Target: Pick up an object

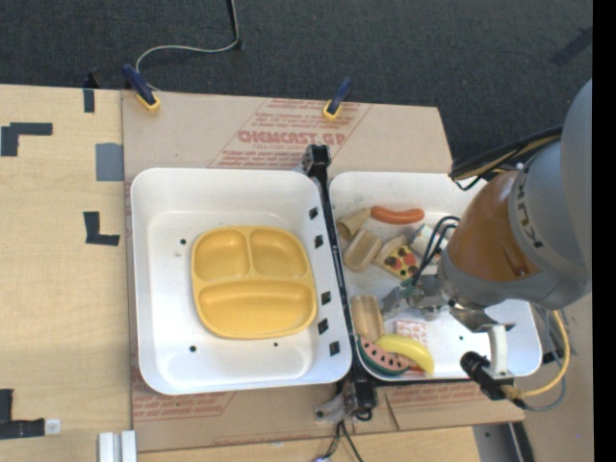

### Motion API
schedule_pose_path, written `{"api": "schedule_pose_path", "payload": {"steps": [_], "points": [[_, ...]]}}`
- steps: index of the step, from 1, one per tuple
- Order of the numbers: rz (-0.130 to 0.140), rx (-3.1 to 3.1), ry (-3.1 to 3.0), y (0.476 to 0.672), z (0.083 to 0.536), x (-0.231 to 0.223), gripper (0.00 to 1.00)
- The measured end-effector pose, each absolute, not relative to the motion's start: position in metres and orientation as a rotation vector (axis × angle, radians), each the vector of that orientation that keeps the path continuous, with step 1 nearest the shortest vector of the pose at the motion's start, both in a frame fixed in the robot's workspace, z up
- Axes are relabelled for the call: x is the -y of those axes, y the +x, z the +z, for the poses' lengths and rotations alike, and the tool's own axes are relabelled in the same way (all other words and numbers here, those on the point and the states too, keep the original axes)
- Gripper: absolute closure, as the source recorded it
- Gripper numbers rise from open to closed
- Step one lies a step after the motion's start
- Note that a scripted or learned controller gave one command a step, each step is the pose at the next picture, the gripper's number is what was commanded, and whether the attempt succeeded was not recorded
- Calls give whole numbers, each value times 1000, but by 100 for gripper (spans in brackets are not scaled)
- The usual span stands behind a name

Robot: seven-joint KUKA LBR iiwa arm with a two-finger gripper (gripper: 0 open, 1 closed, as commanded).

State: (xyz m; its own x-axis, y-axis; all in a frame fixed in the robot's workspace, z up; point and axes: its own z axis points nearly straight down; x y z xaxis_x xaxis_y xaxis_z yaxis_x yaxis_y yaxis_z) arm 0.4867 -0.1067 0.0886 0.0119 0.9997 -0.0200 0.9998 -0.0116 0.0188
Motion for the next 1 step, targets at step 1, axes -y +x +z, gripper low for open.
{"api": "schedule_pose_path", "payload": {"steps": [1], "points": [[0, -2193, 2214, 487, 89, 108, 0]]}}
